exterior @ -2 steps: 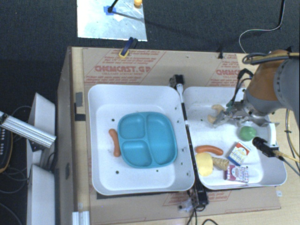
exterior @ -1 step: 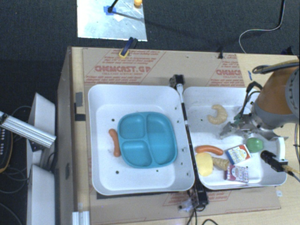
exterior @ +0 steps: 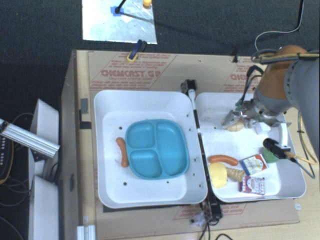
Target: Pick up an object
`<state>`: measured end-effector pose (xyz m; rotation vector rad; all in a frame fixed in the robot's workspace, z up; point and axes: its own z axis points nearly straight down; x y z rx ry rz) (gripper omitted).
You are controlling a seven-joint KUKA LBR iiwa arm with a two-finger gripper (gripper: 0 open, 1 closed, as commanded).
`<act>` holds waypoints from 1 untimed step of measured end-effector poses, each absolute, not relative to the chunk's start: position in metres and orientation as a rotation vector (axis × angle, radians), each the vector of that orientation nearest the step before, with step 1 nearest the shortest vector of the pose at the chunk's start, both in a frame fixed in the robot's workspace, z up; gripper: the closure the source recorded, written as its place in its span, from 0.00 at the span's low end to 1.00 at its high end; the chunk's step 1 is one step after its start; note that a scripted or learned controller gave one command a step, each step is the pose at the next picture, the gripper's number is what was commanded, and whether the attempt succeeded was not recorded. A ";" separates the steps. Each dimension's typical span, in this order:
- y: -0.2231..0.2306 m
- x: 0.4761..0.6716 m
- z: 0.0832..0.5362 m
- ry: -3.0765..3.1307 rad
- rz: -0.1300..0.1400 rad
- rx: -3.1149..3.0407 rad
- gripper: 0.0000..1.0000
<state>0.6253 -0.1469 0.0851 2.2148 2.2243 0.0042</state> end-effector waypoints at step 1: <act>-0.148 0.626 0.096 2.226 0.005 2.211 1.00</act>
